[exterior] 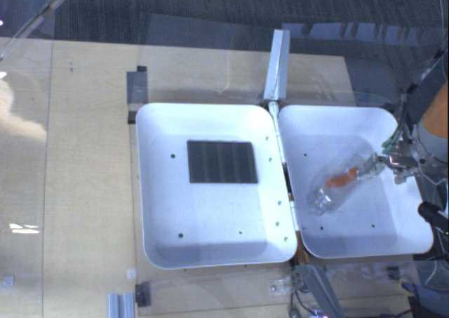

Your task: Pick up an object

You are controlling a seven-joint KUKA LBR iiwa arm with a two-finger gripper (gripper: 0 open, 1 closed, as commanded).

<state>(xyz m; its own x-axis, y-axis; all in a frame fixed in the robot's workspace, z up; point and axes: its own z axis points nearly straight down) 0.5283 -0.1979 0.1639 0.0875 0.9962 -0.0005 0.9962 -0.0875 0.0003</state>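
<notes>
A clear plastic bottle (342, 183) with an orange patch inside lies on its side in the right bin (365, 236). It runs diagonally from lower left to upper right. My gripper (390, 159) reaches in over the bin's right edge, right at the bottle's upper right end. It looks close to or touching that end, but I cannot make out whether it grips the bottle. The arm's orange band shows at the frame's right edge.
The left bin (161, 190) has a dark rectangular patch (222, 162) on its floor. A grey upright post (277, 64) stands behind the seam between the two bins. Wooden bench top extends to the left.
</notes>
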